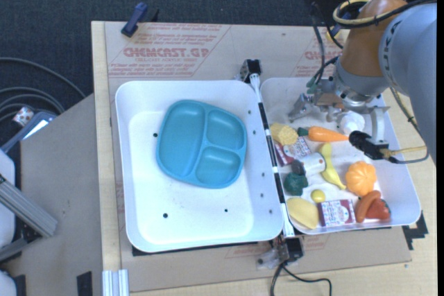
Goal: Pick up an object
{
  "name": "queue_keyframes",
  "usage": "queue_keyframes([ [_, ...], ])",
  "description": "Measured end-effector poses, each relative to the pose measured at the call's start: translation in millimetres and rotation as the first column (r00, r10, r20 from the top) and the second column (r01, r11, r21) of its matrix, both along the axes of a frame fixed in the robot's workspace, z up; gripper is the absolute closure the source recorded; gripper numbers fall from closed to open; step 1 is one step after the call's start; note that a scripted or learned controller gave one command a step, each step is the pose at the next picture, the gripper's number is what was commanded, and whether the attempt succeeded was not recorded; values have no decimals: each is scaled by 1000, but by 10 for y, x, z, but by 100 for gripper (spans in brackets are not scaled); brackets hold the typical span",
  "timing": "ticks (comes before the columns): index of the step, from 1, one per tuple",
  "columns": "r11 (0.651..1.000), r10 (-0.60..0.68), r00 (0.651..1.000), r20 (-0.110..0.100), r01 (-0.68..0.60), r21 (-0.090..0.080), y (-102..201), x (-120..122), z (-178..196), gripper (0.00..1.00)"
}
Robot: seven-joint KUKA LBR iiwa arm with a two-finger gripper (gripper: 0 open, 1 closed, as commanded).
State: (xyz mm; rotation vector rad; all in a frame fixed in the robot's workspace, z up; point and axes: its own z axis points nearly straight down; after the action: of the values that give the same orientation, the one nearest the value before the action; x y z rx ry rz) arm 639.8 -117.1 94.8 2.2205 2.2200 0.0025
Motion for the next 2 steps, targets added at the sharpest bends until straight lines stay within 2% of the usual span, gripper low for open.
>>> queue_keyframes([
  [1,1000,1,1000,-1,-1,0,250,87,-102,0],
  [2,1000,1,1000,2,-1,0,252,93,1,100],
])
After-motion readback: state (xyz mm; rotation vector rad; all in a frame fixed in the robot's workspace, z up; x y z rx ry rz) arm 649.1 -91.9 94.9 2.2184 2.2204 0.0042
